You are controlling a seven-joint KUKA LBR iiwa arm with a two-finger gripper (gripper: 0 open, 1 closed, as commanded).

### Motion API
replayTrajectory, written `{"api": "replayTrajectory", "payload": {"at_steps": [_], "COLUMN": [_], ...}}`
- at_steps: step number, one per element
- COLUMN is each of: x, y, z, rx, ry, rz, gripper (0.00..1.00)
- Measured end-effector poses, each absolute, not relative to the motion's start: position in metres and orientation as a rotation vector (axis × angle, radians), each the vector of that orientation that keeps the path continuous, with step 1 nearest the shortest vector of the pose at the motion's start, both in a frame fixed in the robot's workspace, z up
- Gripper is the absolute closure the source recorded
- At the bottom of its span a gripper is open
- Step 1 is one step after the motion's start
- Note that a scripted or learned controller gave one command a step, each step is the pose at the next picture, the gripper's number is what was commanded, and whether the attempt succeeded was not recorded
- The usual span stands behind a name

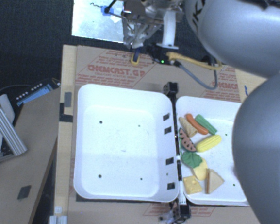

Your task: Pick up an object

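The toy food sits bunched in the right bin (220, 195), against its left wall: a hot dog (196, 124) beside a green pod (205, 123), a corn cob (209, 143), a watermelon slice (187, 142), a green leaf (191, 160) and cheese wedges (214, 181) nearer the front. The left bin (122, 146) lies alongside. The gripper (135, 39) hangs well away, past the bins' far edge over the cardboard (109, 68). It carries nothing; how far it gapes I cannot tell.
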State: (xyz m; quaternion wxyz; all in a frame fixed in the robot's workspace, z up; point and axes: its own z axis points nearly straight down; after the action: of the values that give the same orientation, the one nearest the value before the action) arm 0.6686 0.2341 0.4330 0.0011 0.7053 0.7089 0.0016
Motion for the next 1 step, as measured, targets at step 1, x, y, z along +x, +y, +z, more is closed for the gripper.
{"api": "replayTrajectory", "payload": {"at_steps": [1], "x": [0.6685], "y": [0.2343], "z": [0.4444], "rx": [2.214], "ry": [2.226], "rz": [0.004], "gripper": [1.00]}}
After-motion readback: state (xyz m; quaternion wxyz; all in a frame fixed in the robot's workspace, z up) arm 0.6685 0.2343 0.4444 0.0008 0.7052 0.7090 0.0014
